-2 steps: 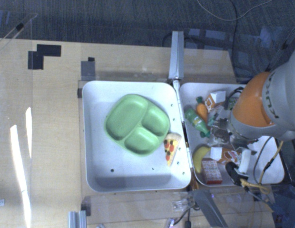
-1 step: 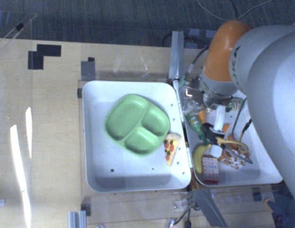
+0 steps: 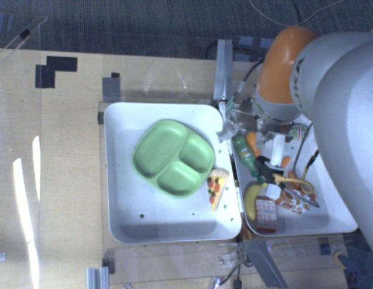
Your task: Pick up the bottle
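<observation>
You can't tell how the fingers (image 3: 254, 138) stand: the wrist and its cabling cover them, and what shows beneath is a jumble of metal and small parts at the near-left corner of the right bin (image 3: 331, 221). Nothing can be seen clamped between them.

Just below that spot lies the bottle (image 3: 243, 151), green, slanting along the right bin's left wall with its upper end tucked under the wrist hardware and its lower end pointing toward the front of the bin. An orange piece (image 3: 251, 139) sits touching its upper right side. Whether the fingers touch the bottle you cannot make out.

Further down the same bin you see a heap of small things: a black-handled tool (image 3: 266, 168), a pair of scissors with yellow grips (image 3: 295, 182), a yellow-green rounded fruit shape (image 3: 251, 198), and a small red-and-white printed pack (image 3: 265, 214) lying against the fruit near the front wall.

Above the wrist, the orange band (image 3: 283, 65) and the grey bulk of the arm (image 3: 343, 101) hide the far and right parts of that bin.

In the left bin (image 3: 120, 221) a green divided plate (image 3: 173, 156) with three compartments rests near the middle, tilted a little to the frame. Just beside its lower right edge, a toy pizza slice (image 3: 216, 187) lies close to the bin's right wall.

Both bins sit side by side on the pale wooden bench (image 3: 54, 179), which carries black marker shapes (image 3: 53, 70) near its far left.
</observation>
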Robot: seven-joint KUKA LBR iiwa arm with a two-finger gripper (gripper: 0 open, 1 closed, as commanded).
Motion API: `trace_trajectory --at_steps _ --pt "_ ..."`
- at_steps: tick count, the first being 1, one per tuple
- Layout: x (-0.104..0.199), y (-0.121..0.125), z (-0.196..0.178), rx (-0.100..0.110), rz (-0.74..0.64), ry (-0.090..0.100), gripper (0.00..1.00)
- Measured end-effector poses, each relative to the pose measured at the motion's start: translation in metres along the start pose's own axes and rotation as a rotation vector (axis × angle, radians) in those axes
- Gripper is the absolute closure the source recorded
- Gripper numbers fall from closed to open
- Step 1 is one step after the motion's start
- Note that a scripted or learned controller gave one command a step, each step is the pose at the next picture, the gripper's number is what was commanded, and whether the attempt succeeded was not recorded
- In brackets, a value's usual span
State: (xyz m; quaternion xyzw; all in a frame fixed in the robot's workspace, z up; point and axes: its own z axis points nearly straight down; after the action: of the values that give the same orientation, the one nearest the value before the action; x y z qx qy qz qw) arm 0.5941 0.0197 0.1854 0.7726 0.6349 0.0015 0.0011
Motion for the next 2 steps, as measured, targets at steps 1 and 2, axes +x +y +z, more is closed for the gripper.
trace_trajectory --at_steps 1,2 --pt "-0.069 -0.072 0.0 0.001 0.042 0.0 0.0" --pt "-0.126 -0.079 0.081 -0.001 -0.101 0.0 0.0"
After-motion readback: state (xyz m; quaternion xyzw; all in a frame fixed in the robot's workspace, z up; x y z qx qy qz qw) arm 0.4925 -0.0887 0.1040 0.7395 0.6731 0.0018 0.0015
